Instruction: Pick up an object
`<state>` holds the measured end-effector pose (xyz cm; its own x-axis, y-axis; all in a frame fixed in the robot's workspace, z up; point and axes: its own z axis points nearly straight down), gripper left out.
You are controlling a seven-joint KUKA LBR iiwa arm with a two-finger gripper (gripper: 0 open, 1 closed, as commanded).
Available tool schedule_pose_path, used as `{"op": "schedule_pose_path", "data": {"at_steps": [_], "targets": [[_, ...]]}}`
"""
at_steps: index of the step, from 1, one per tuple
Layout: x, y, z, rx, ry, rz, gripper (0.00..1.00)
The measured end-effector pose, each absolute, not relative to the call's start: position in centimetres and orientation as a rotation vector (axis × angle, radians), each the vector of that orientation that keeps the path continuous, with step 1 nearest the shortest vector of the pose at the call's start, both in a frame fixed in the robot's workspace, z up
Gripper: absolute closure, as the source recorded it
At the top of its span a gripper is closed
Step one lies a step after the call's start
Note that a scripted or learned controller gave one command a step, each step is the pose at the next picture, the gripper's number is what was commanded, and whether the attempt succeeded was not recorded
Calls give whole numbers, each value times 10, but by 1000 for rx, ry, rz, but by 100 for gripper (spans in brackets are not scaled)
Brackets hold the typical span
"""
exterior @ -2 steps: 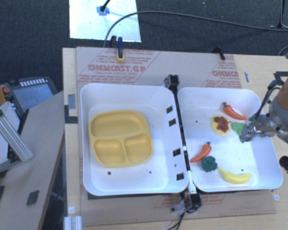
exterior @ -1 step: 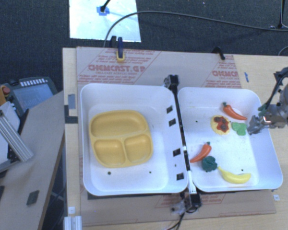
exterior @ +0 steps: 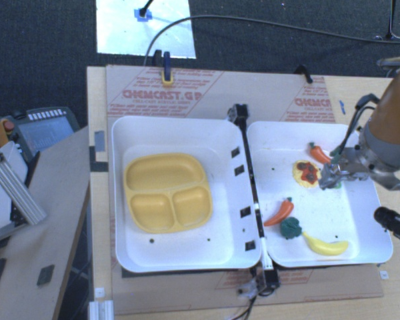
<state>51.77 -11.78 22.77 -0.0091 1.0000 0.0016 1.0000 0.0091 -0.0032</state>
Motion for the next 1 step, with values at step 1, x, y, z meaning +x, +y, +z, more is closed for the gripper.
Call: {"op": "schedule_pose_path", "data": {"at_steps": [1], "targets": [[530, -65, 215, -2207, -2229, 4, 100]]}}
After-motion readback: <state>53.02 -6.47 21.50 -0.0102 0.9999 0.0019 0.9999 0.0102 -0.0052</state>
